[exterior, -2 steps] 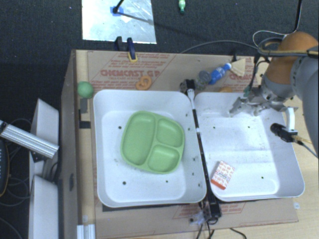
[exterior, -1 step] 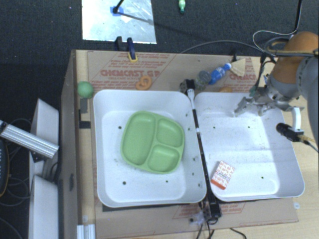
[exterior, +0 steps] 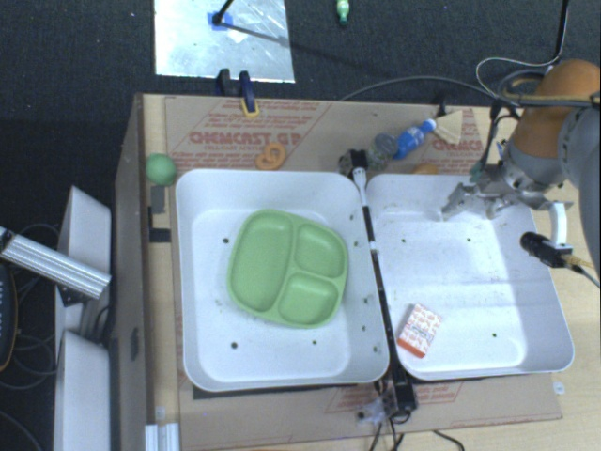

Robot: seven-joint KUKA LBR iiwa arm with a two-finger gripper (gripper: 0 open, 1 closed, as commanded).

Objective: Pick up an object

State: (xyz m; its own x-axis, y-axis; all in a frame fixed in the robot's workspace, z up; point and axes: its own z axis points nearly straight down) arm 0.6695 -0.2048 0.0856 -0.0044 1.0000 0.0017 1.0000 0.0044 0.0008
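**Gripper (exterior: 471,209) open and empty above the far part of the right bin**

Gripper fingers (exterior: 451,206) are spread apart, pointing down and toward the middle of the bench, with nothing between them. They hang over the far end of the right bin (exterior: 470,271), near its back wall, above bare white floor. The arm (exterior: 549,125) reaches in from the right. Its orange band sits high above the grey wrist, which bends down and leftward to the gripper.

The one loose object in the right bin is a small orange-and-white packet (exterior: 419,330). It lies flat near the bin's near left corner, close to the divider between the bins and well apart from the gripper. In the left bin (exterior: 202,252) a pale green divided plate (exterior: 286,269) lies flat, roughly centred, with its three compartments facing up.

Several items lie outside the bins on the brown printed sheet (exterior: 310,120) that covers the bench. A blue-and-white bottle (exterior: 413,139) lies on its side just behind the right bin. An orange pretzel-shaped piece (exterior: 271,156) lies behind the left bin. A green ball (exterior: 161,168) rests at the left bin's far left corner. A blue-and-yellow clamp (exterior: 246,92) grips the bench's far edge. Beyond the bench, on the dark floor, lie a silvery sheet (exterior: 223,26) and a small green object (exterior: 343,7).
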